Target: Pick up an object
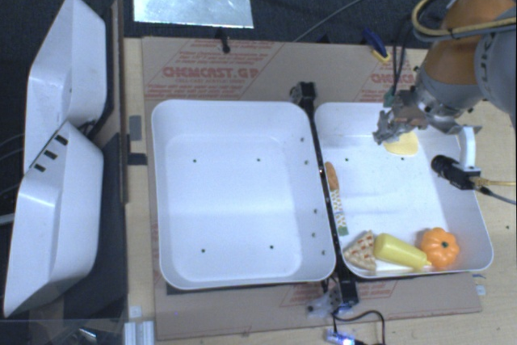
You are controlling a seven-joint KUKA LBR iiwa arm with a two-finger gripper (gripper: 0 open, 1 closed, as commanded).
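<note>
Red "CHEMCAST" lettering runs across the cardboard at twelve o'clock. The claw hovers over a pale yellow piece; its grip I cannot tell. A pumpkin sits at five o'clock.

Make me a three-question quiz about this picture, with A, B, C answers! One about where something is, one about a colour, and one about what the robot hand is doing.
1. Where is the little pumpkin?
A. near corner of the right bin
B. middle of the left bin
C. on the cardboard

2. What colour is the flat piece under the gripper?
A. blue
B. pale yellow
C. black

3. What is the gripper doing?
A. carrying the pumpkin
B. hanging over the left bin
C. low over the flat piece at the right bin's far end

Answers: 1 A, it sits beside the yellow block at the near edge. 2 B, it looks pale yellow against the white floor. 3 C, the arm's end is right above that piece.
</note>
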